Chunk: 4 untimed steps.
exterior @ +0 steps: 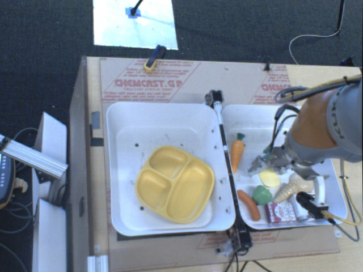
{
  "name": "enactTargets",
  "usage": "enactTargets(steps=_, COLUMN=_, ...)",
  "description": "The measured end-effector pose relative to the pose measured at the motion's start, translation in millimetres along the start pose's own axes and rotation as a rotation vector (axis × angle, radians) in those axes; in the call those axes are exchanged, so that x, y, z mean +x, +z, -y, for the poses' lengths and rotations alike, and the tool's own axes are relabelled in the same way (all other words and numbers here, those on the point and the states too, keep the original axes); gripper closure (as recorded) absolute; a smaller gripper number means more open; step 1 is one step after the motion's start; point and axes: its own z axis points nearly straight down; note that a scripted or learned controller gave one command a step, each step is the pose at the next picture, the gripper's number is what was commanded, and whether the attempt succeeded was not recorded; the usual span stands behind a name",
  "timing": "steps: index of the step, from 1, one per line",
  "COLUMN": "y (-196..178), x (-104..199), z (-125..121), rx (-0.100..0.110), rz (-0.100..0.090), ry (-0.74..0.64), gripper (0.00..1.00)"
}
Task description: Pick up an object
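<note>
A: The two bins look like smooth white plastic, slightly glossy: the left bin (pixel 122 152) and, at three o'clock from it, the right bin (pixel 255 120).

B: And the yellow tray (pixel 174 183)?

A: Matt plastic, smooth, with soft moulded compartments. The counter (pixel 170 81) under the bins seems covered in pale paper-like sheeting with red print.

B: The toy food?

A: The carrot (pixel 237 153), sausage (pixel 248 204) and green piece (pixel 261 195) look like smooth plastic with a faint sheen. The cone (pixel 288 189) appears ribbed.

B: The arm (pixel 332 126)?

A: Smooth grey and orange casing, a little shiny. The floor (pixel 45 38) at ten o'clock looks like rough dark carpet.
</note>
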Motion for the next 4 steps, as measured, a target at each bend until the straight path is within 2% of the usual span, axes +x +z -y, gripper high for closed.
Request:
enactTargets(steps=1, y=-2, x=18, z=-84, rx=-0.007, rz=0.005, ry=-0.001, gripper=0.0)
enactTargets(steps=2, y=-1, x=33, z=-132, rx=-0.004, rz=0.001, ry=-0.004, gripper=0.0)
enactTargets(steps=3, y=-1, x=19, z=-103, rx=-0.002, rz=0.001, ry=-0.001, gripper=0.0)
enactTargets(steps=4, y=-1, x=-15, z=-97, rx=-0.001, rz=0.002, ry=0.0, gripper=0.0)
